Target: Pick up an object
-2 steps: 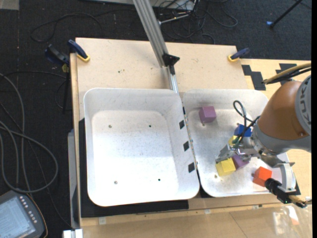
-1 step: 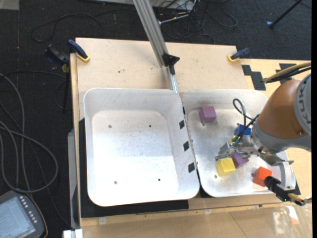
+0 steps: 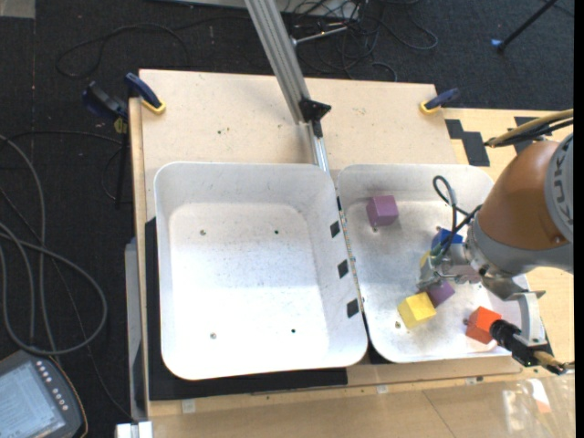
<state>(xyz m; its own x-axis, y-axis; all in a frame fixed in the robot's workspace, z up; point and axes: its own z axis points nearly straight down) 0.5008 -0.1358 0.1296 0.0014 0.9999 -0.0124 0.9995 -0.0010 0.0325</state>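
My gripper (image 3: 441, 270) is low in the right bin (image 3: 401, 185), near its right side, under the orange-banded arm. A small dark purple block (image 3: 442, 292) lies just in front of it, touching or nearly touching its tip. A yellow block (image 3: 417, 309) sits beside that purple block, to the front left. A larger purple cube (image 3: 382, 210) rests apart, toward the bin's back. An orange block (image 3: 480, 325) lies near the front right corner. A small blue thing (image 3: 447, 238) shows at the gripper's far side, partly hidden by it.
The left bin (image 3: 173, 245) stands next to the right one, and their rims meet in the middle. A slanted metal pole (image 3: 278, 48) rises from the back of the bench. Clamps (image 3: 146, 94) hold the board's far corners.
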